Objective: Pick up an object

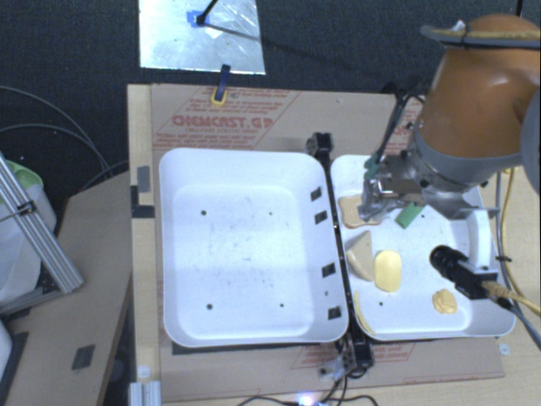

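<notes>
My gripper (372,208) hangs low over the upper left part of the right bin (482,315), right above a flat tan piece (349,210) that looks like a bread slice; whether it touches the piece is hidden. A small green item (408,217) lies just right of the gripper. Nearer the front are a pale wedge (359,259), a yellow oval (388,271) and a small yellow-orange lump (445,301).
The left bin (182,172) stands beside the right one, with a black divider strip (331,227) between them. Both rest on a cardboard sheet (228,117). The orange-banded arm (482,74) overhangs the right bin's back right.
</notes>
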### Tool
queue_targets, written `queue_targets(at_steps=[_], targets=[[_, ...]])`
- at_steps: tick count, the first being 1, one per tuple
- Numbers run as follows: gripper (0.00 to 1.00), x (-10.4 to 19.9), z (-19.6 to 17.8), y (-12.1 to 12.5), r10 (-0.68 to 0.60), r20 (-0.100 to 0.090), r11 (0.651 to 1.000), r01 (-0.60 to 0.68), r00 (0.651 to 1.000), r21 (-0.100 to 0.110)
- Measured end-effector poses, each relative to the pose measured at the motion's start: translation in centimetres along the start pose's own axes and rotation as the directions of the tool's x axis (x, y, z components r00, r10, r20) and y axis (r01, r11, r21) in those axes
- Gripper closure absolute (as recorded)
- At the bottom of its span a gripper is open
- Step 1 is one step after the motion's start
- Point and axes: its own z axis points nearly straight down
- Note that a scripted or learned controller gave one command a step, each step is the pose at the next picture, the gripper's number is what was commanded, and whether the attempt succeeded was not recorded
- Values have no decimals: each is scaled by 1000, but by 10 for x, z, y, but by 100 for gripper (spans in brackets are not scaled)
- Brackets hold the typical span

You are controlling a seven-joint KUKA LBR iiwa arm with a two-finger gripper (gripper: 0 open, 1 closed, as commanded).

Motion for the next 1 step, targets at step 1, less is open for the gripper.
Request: queue_targets(at_steps=[1], targets=[[100, 35, -64, 0, 0, 0, 1000, 0, 1000, 2]])
